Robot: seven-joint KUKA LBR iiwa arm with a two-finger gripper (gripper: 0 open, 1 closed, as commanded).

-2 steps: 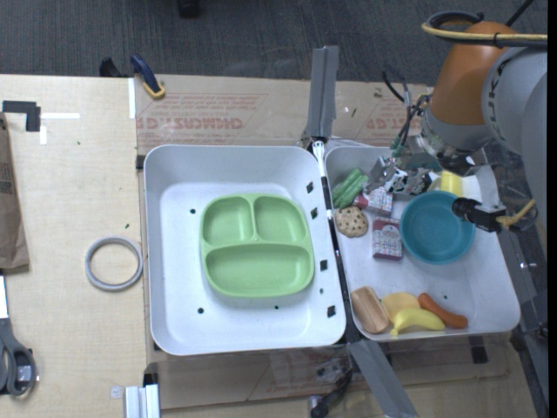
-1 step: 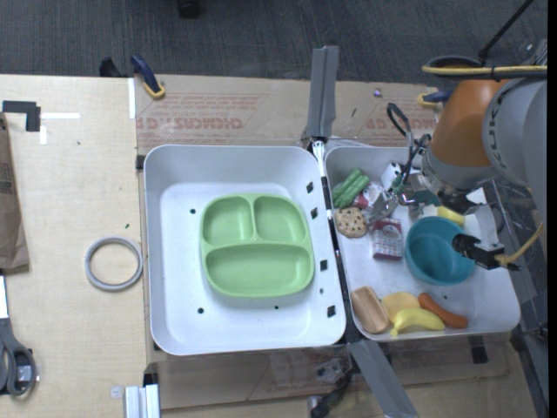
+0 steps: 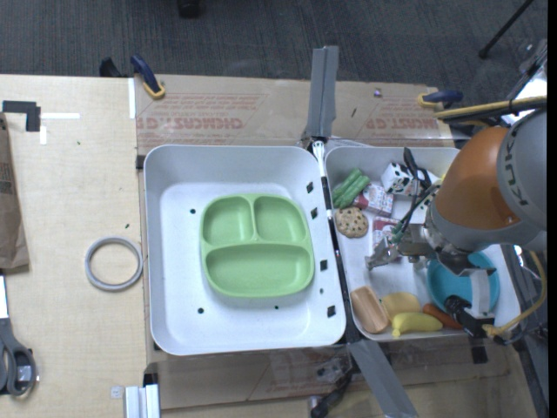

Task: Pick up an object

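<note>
My gripper (image 3: 384,252) hangs low over the middle of the right bin (image 3: 341,259), under the orange-banded wrist. A chocolate-chip cookie (image 3: 352,223) lies just up and left of it. Behind that are a green toy vegetable (image 3: 350,186), a pink-and-white packet (image 3: 379,200) and a black-and-white item (image 3: 399,179). Along the near wall lie a hot-dog bun (image 3: 369,309), a yellow banana (image 3: 416,323) and another yellow piece (image 3: 401,302). The arm partly covers a blue bowl (image 3: 459,286). Nothing shows between the gripper's tips.
The left bin (image 3: 165,233) holds a green divided plate (image 3: 257,246). A grey tape ring (image 3: 113,262) lies on the bench left of the bins, and a brown bag (image 3: 10,207) sits at the left edge. Blue clamps (image 3: 148,75) grip the cardboard behind the bins.
</note>
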